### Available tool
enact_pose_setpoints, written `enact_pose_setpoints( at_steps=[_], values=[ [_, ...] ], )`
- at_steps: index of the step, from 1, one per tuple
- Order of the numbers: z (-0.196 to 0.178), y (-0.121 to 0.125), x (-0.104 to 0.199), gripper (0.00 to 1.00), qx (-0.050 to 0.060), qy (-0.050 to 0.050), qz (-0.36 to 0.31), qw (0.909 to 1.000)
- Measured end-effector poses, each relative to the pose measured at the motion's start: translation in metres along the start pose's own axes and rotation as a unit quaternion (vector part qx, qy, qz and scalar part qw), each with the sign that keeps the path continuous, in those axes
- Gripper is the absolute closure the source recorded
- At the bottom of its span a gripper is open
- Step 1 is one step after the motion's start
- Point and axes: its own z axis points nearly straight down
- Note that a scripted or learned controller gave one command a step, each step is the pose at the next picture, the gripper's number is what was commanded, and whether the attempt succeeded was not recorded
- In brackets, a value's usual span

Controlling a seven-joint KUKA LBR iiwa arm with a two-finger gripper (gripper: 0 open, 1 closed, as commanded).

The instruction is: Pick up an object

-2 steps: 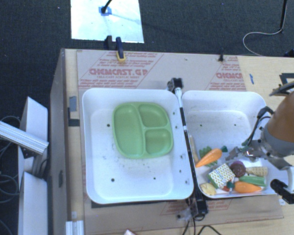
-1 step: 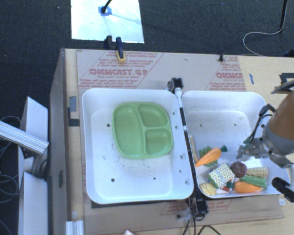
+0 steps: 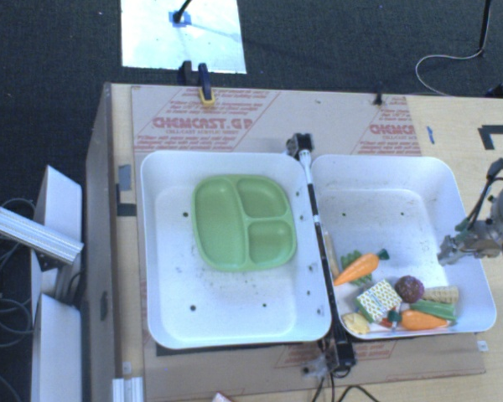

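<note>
Two shallow white plastic bins are seen side by side on the bench. In the left bin (image 3: 163,308) a pale green three-compartment plastic plate (image 3: 243,222) lies flat, toward the bin's far right part.

The small things are gathered in the near part of the right bin (image 3: 386,178), from its middle to its near right corner. An orange toy carrot with a green top (image 3: 358,266) lies closest to the divider between the bins; its long axis runs on a slant, with the green top pointing toward the bin's right wall and slightly away, the tip toward the divider. Just beside it, nearer the front rim, a checkered yellow and white block (image 3: 378,299) is tilted. A dark maroon round toy (image 3: 409,288) sits to its right, touching or nearly touching a pale yellow corn piece (image 3: 441,294). Along the front rim a second orange carrot with green leaves (image 3: 423,317) lies almost parallel to that rim.

The grey two-finger gripper (image 3: 458,248) is seen at the right wall of the right bin, apart from the toys. Nothing is seen between its fingers; how far they are spread cannot be told.
</note>
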Motion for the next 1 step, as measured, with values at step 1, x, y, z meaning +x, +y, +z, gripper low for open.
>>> enact_pose_setpoints(
  at_steps=[1],
  values=[
    [0.0006,-0.0003,0.0005,0.00,0.001,0.001,0.000,1.0000]
  ],
)
